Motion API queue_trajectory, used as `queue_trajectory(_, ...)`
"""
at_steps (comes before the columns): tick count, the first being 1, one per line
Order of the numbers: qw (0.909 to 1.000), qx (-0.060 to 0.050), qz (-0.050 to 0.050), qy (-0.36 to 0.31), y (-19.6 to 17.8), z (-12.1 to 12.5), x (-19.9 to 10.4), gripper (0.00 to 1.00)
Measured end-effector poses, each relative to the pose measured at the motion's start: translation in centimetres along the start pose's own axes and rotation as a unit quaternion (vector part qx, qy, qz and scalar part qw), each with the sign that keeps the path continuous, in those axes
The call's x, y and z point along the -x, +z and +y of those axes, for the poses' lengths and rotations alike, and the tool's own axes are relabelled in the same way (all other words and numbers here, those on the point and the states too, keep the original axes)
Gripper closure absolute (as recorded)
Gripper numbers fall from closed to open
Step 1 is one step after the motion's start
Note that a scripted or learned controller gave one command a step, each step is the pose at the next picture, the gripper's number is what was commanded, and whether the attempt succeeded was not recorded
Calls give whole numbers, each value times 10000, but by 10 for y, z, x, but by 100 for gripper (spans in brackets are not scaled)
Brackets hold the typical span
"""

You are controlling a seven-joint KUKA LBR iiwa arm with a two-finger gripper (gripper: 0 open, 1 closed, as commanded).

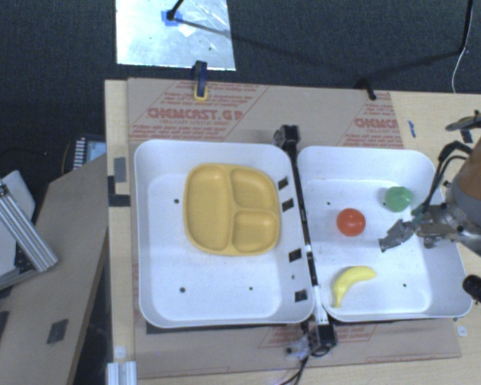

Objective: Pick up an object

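Fingers (394, 237) hang slightly parted, holding nothing, just right of the red ball (351, 221); centre over it before closing.

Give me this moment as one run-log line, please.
gripper: over right bin, holding nothing | nearest: red ball | also right: green ball, banana | left bin: yellow tray

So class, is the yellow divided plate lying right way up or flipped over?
Right way up: the yellow divided plate shows its three hollow compartments facing upward in the left bin.
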State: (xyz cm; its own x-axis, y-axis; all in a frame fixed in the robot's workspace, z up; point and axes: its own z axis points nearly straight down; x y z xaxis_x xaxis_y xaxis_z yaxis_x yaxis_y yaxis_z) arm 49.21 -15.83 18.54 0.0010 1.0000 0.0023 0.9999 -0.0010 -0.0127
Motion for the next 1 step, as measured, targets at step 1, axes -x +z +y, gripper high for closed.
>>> queue_trajectory(1, 10000, 69, -15, -21, -7, 3, -1, 0)
